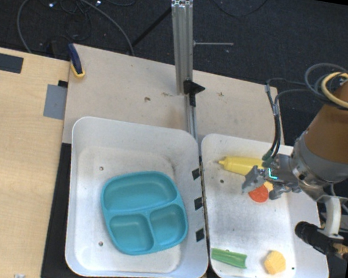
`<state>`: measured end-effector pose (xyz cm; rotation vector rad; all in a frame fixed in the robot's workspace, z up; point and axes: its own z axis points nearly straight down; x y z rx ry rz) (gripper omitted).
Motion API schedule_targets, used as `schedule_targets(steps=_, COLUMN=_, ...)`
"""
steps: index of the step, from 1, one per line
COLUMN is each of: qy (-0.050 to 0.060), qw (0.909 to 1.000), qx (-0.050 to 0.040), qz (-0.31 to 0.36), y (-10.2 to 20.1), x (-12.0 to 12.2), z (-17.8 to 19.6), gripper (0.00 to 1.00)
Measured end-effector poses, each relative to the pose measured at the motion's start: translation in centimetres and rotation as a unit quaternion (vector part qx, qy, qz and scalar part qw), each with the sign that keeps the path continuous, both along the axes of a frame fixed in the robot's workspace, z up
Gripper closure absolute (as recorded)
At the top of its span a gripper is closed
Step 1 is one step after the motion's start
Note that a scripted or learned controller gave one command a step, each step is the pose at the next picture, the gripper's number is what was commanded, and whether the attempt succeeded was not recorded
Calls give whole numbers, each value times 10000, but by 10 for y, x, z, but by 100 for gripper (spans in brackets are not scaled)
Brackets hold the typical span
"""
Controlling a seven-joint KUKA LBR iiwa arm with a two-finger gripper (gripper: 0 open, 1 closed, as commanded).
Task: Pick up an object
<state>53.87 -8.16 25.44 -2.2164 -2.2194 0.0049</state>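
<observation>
The end effector (261,183) hangs low over the red piece (259,194); its grip I cannot tell. Next: close and lift.

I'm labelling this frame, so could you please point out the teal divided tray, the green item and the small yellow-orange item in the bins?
teal divided tray (125,194), camera view, floor of its large upper compartment.
green item (229,258), camera view, middle of its length.
small yellow-orange item (275,262), camera view, centre of its top face.

Evenly lit from above, fairly sharp.
Bright on the white bins (91,154) and pale bench (130,87); dark beyond the bench; soft faint shadows, mild glare, slight graininess.
</observation>
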Motion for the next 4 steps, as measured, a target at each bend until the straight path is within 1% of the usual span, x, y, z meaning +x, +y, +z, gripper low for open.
schedule_targets(steps=1, qy=-9, qw=10000, qx=-2, qz=0, y=0, x=0, z=1, gripper=0)
schedule_targets(steps=2, qy=19, qw=10000, qx=0, qz=-2, y=4, x=4, z=-62, gripper=0)
schedule_targets(steps=3, qy=25, qw=10000, qx=1, qz=-10, y=-2, x=-4, z=-121, gripper=0)
schedule_targets(steps=4, qy=-23, qw=10000, qx=10, qz=-7, y=-3, x=-2, z=-160, gripper=0)
